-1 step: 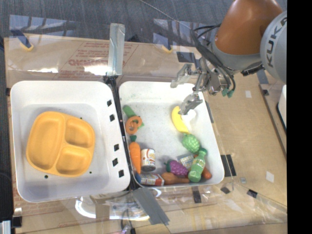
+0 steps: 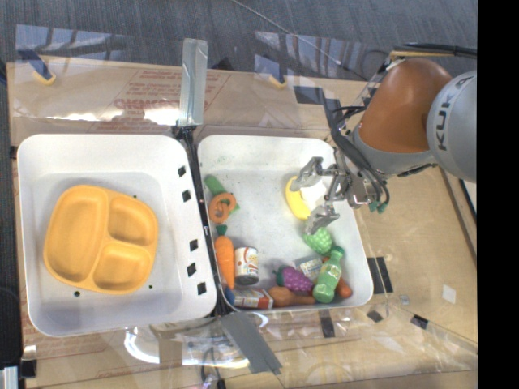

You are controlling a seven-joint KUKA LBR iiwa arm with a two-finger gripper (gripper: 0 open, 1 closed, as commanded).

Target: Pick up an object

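Nearest you, grey tape [image 2: 247, 343] is lying on the tabletop [image 2: 422, 298] at the 6 o'clock edge, just below the two bins. Right bin [image 2: 268, 152] is holding the clutter: along its 6 o'clock wall you're seeing a small can [image 2: 246, 264], a flat red packet [image 2: 251, 300], purple grapes [image 2: 297, 279], a green bottle [image 2: 328, 277] and a brown piece beside it, too small to name. An orange carrot [image 2: 225, 261] is lying along the divider at 9 o'clock of that bin, with an orange ring-shaped toy [image 2: 221, 207] and a green piece [image 2: 214, 186] just above it.

Left bin [image 2: 32, 217] is carrying a yellow divided plate [image 2: 99, 239], sitting flat, well apart from everything else.

The arm [image 2: 405, 112] is reaching in from 3 o'clock, orange band showing, the hand [image 2: 318, 194] hanging over the right bin's 3 o'clock side. Its fingers [image 2: 310, 169] are standing apart, nothing clamped between them. A yellow banana-like piece [image 2: 297, 199] is lying right between and under the fingers, contact not clear. A light green bumpy toy [image 2: 319, 240] is sitting just below the lower finger, at 5 o'clock of the hand.
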